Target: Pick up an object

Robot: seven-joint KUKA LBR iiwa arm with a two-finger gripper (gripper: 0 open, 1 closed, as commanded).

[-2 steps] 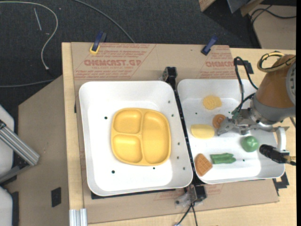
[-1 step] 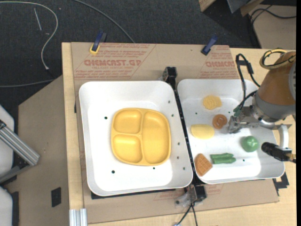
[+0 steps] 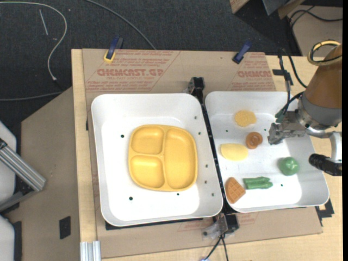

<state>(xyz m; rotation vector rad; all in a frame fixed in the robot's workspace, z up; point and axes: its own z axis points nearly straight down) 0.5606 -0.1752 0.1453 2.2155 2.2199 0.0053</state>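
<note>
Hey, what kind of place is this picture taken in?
Likely a robotics lab: a robot arm over two white bins of toy food, a bench clamped with clips, and loose cables on carpet.

Our arm reaches in from the right, wrist lowered

We see our single arm (image 3: 326, 86) enter at the right edge, its orange band uppermost and the grey wrist section just below it. From there the wrist angles down and to the left, ending in the dark metal end effector (image 3: 275, 135), which points leftward and low. We cannot make out how its fingertips stand. A dark fitting juts from the arm's lower side.
</note>
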